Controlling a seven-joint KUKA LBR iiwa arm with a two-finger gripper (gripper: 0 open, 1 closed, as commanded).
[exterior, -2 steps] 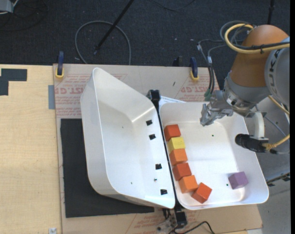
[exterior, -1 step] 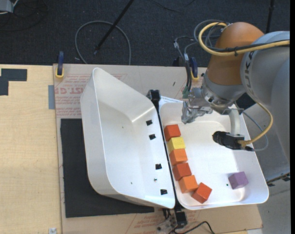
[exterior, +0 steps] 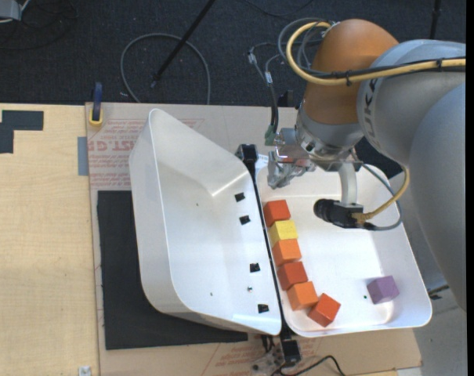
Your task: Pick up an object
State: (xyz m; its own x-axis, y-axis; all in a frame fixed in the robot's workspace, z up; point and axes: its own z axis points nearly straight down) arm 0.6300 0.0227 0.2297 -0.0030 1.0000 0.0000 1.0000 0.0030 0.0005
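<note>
Here we take the arm point(exterior: 393, 92) first: it reaches in from the right, its orange band over the far end of the right bin point(exterior: 393, 319), and the gripper point(exterior: 282, 172) hangs just above that bin's upper left corner; whether the jaws are wide or narrow we cannot tell. The left bin point(exterior: 189, 233) sits tilted, its right wall leaning against the divider. The things to pick lie in the right bin: a row of blocks pressed along its left wall, running from an orange block point(exterior: 277, 211) through a yellow block point(exterior: 284, 231) down to a red block point(exterior: 325, 309), while a purple block point(exterior: 382, 289) sits well apart near the lower right corner. We judge the orange block nearest the gripper, but it touches both wall and neighbour, so the jaws should close across its free sides; the purple block offers a cleaner grip. The bench point(exterior: 33, 233) is pale wood with a black mat point(exterior: 119, 288) under the bins, and cables point(exterior: 166, 61) lie on the dark floor beyond.
</note>
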